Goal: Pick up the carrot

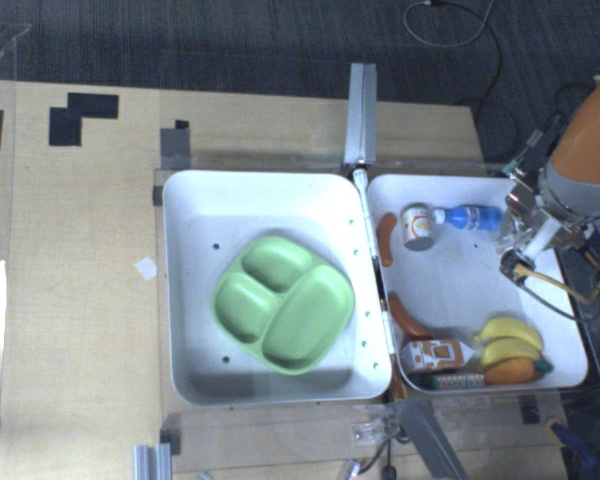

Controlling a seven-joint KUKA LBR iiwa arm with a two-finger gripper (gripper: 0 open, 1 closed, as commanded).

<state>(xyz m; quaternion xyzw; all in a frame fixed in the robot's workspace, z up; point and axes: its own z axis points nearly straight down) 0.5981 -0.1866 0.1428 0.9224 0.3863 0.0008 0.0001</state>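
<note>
A: Where is the carrot?

B: The carrot (509, 370) lies in the lower right corner of the right bin (460, 298), an orange shape with a dark green end pointing right. It sits against the bin's lower wall.

A: What is touching it?

B: A banana (507, 338) rests just above it, seemingly in contact. To its left, along the same lower wall, is a small carton (437, 353) with a dark flat item (450, 379) beneath it.

A: Anything else in that bin?

B: A reddish sausage (410, 319) lies at a slant near the left wall, a second one (386, 240) stands upright along that wall higher up. Near the top are a tin can (417, 226) and a blue bottle (472, 217) on its side, just beside each other.

A: And the gripper?

B: The gripper (517, 263) is over the bin's right side, mid-height in the frame, well apart from the carrot. I cannot tell how it is set; nothing visible is between its tips.

A: The left bin?

B: The left bin (195, 268) holds a green divided plate (284, 303) near its centre.
</note>
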